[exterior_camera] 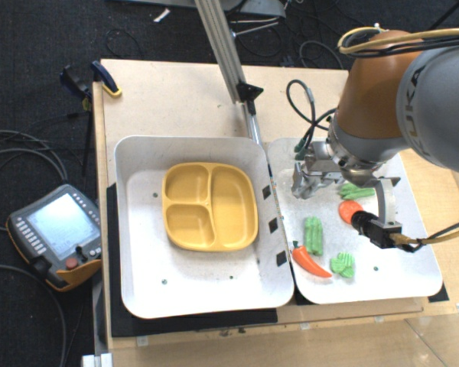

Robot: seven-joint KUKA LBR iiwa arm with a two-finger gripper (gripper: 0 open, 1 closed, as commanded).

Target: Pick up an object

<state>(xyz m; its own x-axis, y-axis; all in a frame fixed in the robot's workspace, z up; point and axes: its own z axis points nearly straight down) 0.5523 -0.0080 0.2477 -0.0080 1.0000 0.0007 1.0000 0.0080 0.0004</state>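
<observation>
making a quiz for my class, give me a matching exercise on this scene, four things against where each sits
Things:
1. yellow tray
2. carrot
3. gripper
4. pendant

Places:
A. on the floor, left of the bench
B. in the left bin
C. over the right bin's upper left part
D. at the right bin's lower left edge

Pairs: 1-B, 2-D, 3-C, 4-A

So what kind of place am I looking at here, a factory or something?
More likely a robotics lab than a factory, I'd guess. The arm works over white bins holding a yellow divided tray and toy vegetables; a handheld control pendant and loose cables lie on the floor.
</observation>
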